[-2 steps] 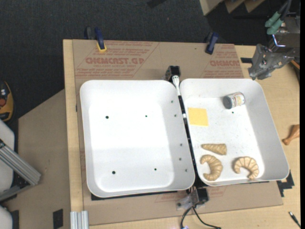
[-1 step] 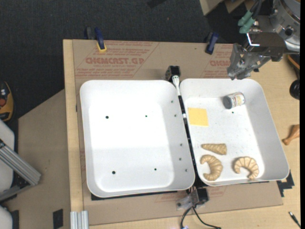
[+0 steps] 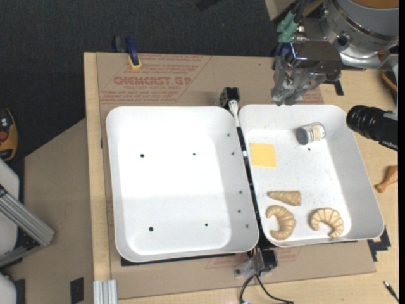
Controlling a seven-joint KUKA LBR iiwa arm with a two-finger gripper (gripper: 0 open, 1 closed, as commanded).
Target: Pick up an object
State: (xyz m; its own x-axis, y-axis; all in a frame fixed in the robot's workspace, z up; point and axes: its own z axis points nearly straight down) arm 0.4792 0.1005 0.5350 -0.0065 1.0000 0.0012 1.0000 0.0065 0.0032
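The small jar is lying just below the gripper, not touching it. The fingers are blurring together, so their state cannot be told.

One fixed overhead cam, slanted down, mid distance; both white bins fill frame centre, arm enters upper right, bench board edges visible

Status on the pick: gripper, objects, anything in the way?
Gripper above the right bin's far rim, nothing between its fingers. Small jar, yellow slice, three croissants lying loose in that bin. Nothing in the way.
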